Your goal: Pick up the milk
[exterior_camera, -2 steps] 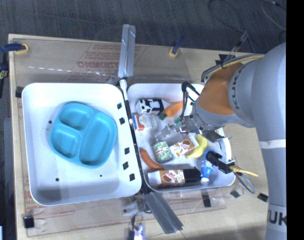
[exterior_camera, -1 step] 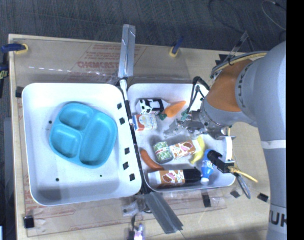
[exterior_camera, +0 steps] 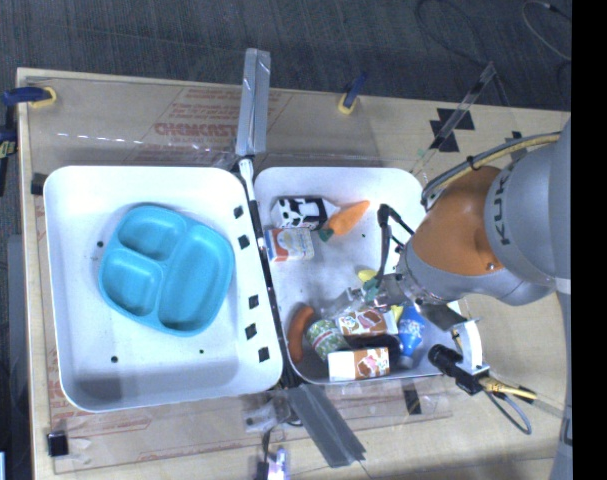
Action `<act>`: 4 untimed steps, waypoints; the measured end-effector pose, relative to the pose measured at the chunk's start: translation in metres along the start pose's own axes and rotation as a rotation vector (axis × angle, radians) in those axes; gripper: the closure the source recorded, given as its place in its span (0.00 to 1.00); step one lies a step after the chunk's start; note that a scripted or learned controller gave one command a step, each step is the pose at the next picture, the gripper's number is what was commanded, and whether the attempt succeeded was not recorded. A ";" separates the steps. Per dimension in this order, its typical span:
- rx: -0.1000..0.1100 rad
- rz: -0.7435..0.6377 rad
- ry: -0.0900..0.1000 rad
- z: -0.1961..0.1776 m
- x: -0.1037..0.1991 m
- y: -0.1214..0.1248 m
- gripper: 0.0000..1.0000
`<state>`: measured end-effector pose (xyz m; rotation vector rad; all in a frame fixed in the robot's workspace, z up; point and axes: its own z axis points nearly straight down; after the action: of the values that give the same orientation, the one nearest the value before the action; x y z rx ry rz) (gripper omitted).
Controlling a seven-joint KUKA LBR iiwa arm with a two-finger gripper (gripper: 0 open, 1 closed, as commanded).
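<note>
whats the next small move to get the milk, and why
Probably shift the arm toward the far-left corner of the right bin. The cow-patterned milk carton lies there on its side beside the carrot, untouched, while the wrist hangs over the clutter of packets at the bin's near side.

Milk carton open above; carrot, box adjacent.

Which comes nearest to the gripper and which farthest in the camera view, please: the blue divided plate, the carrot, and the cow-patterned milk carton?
Measured from the gripper, low in the right bin:
1. The carrot, in the right bin's upper middle, is nearest.
2. The milk carton, just left of the carrot near the bin's top-left corner, comes next.
3. The blue divided plate, across in the left bin, is farthest.
</note>
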<state>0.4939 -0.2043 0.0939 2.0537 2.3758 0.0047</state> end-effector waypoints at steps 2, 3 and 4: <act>-0.004 -0.006 -0.001 -0.011 0.000 0.002 0.00; 0.003 -0.097 -0.001 -0.089 -0.004 -0.016 0.00; 0.004 -0.284 0.001 -0.010 -0.003 -0.017 0.00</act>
<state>0.4772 -0.2094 0.1038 1.6988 2.6445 0.0000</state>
